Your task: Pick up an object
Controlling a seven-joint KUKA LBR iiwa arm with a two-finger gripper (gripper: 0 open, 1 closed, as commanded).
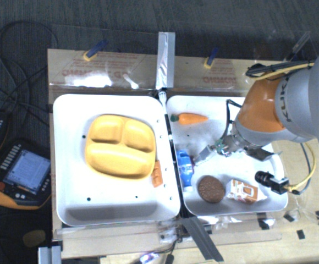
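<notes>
Right now the arm (280, 106) reaches over the right bin (280, 202), and its gripper (213, 149) hangs low above the bin floor, a little up and to the right of the brown round cookie (210, 188). Taking that cookie as the landmark: the blue packet (184, 166) lies just to its left, against the wall the bins share; the orange-and-white carton (242, 191) lies just to its right; the carrot (191, 119) lies well above it, near the bin's far edge. Whether the jaws are spread or closed I cannot tell, because the tool end is small and blurred against the white floor, and nothing can be made out between them. Left of the cookie, across the dividing wall, the left bin (66, 202) holds a yellow divided tray (120, 146) with a small orange piece (157, 175) at its lower right edge.

Judging from this, the pick is not yet made and the arm is positioning for a descent. To do it well, I would choose one target and centre over it squarely. The cookie looks flat and low, so the jaws would have to straddle its rim and go nearly to the floor. The packet sits tight to the wall, leaving little room on that side. The carton seems the easier grasp, standing clear with straight sides.
</notes>
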